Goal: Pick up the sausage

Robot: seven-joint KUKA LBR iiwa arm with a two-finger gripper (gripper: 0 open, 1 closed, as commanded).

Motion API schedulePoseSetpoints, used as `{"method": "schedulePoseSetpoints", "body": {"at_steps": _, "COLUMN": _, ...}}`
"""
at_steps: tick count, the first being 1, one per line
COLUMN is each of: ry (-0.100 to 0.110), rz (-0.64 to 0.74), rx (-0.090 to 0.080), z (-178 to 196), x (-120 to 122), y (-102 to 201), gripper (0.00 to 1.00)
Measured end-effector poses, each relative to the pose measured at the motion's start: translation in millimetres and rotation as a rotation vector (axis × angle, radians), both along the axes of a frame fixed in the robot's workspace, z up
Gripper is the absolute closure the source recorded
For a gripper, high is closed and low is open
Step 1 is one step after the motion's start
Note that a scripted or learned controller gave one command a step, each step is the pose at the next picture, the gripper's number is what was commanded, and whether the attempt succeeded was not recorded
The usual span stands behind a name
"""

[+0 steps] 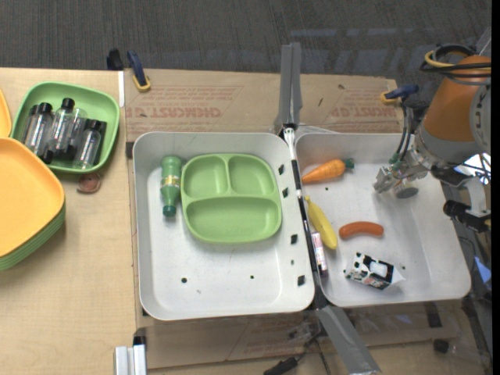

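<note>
The sausage, a short orange-red link, lies flat in the middle of the right bin. My gripper hangs over the upper right part of that bin, up and to the right of the sausage and apart from it. Nothing shows between its fingers.
In the right bin also lie a carrot, a banana along the left wall, and a small black-and-white carton. The left bin holds a green divided plate and a green bottle. Orange plates and a green tray of vials sit at far left.
</note>
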State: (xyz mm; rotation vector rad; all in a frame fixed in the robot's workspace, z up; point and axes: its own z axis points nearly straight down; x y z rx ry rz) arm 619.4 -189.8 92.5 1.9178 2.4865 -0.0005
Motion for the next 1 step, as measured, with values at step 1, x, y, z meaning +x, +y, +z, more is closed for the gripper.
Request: {"method": "schedulePoseSetpoints", "body": {"at_steps": 1, "ry": 0.001, "rz": 0.158, "rx": 0.017, "z": -0.4, "x": 1.0, "y": -19.3, "gripper": 1.00}}
